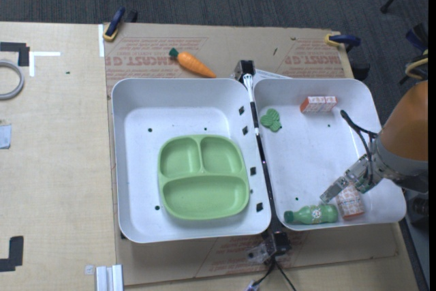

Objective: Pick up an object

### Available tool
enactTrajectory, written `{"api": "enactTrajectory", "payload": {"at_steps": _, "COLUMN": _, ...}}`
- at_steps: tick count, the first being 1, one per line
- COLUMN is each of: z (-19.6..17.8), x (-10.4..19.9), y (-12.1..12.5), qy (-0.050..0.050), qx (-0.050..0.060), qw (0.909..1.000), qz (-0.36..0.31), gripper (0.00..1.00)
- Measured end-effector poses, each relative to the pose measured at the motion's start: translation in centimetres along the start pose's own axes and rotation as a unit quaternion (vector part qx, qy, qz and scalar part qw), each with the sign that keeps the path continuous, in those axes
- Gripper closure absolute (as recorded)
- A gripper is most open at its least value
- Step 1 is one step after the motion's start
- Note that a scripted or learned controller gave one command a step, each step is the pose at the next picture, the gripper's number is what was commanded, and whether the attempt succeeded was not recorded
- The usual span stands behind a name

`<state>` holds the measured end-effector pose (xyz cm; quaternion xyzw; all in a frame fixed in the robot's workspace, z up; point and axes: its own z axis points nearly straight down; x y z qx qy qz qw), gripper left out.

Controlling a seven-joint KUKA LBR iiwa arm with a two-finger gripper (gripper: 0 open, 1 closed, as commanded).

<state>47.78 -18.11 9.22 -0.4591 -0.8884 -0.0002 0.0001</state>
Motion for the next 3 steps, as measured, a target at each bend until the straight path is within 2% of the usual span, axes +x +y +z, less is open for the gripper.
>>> {"api": "enactTrajectory", "payload": {"at_steps": 1, "z": -1.0, "x": -0.1, "y": 0.1, "qy": -0.002, "qx": -0.002, "qw": 1.0000, "qz": 0.002, "gripper": 1.00}}
{"api": "enactTrajectory", "payload": {"at_steps": 2, "z": -11.4, "x": 1.6, "y": 1.7, "qy": -0.001, "qx": -0.001, "qw": 0.9943, "qz": 0.106, "gripper": 1.00}}
{"api": "enactTrajectory", "payload": {"at_steps": 3, "z": -12.7, "x": 9.1, "y": 6.5, "qy": -0.001, "qx": 0.000, "qw": 0.9833, "qz": 0.182, "gripper": 1.00}}
